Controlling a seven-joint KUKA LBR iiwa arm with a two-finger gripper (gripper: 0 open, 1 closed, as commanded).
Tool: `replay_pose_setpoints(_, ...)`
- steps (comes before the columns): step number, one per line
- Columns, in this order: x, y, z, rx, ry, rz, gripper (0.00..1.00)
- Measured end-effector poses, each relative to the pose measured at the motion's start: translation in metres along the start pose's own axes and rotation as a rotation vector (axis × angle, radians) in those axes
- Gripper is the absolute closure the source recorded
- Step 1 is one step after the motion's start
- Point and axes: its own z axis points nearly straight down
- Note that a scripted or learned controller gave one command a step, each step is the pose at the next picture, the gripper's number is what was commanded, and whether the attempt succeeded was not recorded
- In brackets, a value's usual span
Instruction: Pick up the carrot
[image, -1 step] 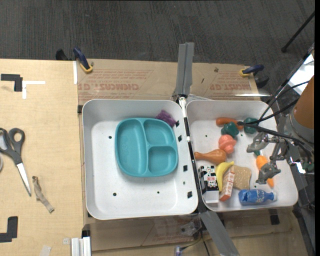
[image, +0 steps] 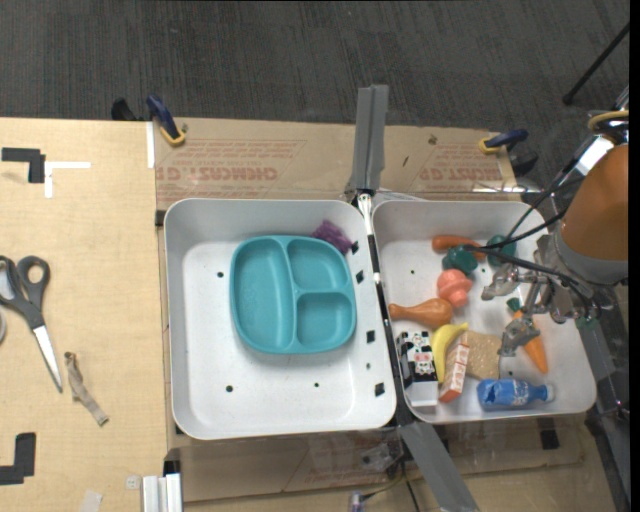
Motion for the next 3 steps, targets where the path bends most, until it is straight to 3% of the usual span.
replay_pose_setpoints(1, 0.038, -0.03, 0.02, 0.002, -0.006, 0.031, 0.0)
replay_pose_setpoints(2, 0.037, -0.028, 0.01, 0.004, -0.009, 0.026, 1.0)
replay_pose_setpoints(3, 0.037, 0.053, -0.08, -0.001, -0.002, 0.037, 1.0)
